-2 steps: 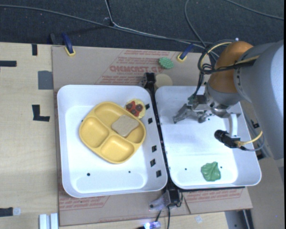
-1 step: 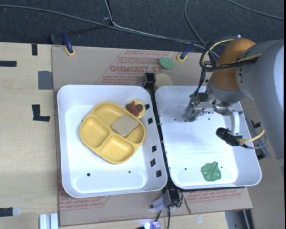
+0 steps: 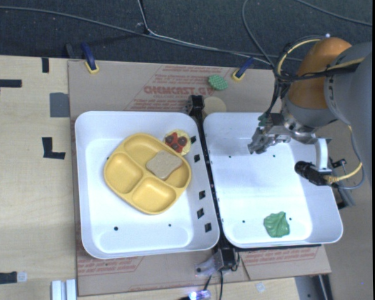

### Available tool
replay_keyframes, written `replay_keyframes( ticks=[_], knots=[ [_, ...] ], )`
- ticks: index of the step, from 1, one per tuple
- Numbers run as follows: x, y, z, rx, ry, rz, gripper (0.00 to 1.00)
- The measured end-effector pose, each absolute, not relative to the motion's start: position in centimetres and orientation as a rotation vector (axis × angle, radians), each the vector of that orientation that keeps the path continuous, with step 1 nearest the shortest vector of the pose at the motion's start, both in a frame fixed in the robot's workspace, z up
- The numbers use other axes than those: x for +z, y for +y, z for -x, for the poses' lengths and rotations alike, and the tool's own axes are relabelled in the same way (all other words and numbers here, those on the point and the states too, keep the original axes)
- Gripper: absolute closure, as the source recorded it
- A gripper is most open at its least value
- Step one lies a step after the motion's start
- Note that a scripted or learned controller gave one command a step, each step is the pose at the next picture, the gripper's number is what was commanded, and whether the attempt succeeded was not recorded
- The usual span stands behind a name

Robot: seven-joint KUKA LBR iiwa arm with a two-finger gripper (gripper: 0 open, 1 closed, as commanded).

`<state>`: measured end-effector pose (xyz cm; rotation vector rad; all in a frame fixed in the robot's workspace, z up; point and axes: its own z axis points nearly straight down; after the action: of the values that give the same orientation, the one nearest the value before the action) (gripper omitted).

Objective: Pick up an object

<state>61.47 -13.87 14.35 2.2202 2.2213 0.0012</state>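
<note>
A green leafy piece [image 3: 276, 224] lies near the front right corner of the right bin [image 3: 256, 186]. In the left bin [image 3: 94, 167] a yellow divided plate [image 3: 140, 180] carries a slice of brown bread [image 3: 163, 164], and a small red and dark toy food [image 3: 177, 141] sits at the plate's far edge. My gripper [image 3: 260, 144] hangs over the far part of the right bin, well away from the green piece. Nothing shows between its fingers.
A small green round object [image 3: 217, 82] rests on the cardboard behind the bins. Black clips [image 3: 203, 195] run along the divider between the bins. Cables [image 3: 175, 36] cross the dark floor at the back. The arm's body [image 3: 325, 74] fills the upper right.
</note>
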Motion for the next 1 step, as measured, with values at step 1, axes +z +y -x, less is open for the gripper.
replay_keyframes(
  ticks=[1],
  knots=[
    [18.84, -13.53, -60.84, 0.001, 2.222, -2.219, 1.0]
  ],
)
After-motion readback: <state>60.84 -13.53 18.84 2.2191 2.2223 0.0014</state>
